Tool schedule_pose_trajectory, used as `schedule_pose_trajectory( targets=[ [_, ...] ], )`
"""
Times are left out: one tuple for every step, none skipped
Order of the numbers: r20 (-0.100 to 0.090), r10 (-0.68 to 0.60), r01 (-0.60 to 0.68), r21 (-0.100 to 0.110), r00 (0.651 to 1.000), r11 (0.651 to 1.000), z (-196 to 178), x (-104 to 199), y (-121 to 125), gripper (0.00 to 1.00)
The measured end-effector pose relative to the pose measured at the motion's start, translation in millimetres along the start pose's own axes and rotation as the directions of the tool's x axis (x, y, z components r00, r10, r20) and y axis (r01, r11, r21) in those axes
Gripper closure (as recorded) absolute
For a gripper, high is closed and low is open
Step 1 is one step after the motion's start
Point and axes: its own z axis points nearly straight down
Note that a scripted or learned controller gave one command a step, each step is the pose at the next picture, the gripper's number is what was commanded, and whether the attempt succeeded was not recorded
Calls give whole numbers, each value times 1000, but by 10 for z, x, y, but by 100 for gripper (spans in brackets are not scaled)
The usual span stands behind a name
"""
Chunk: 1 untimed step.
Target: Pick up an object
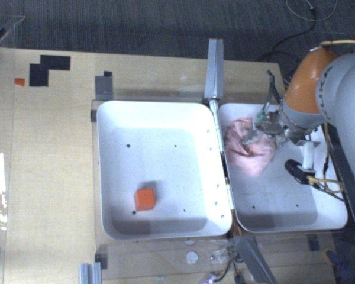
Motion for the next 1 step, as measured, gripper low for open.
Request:
schedule_pose_trajectory(
  targets=[
    [-2, -5, 5, -8, 1000, 1000, -128, 28, 28, 100]
  ],
)
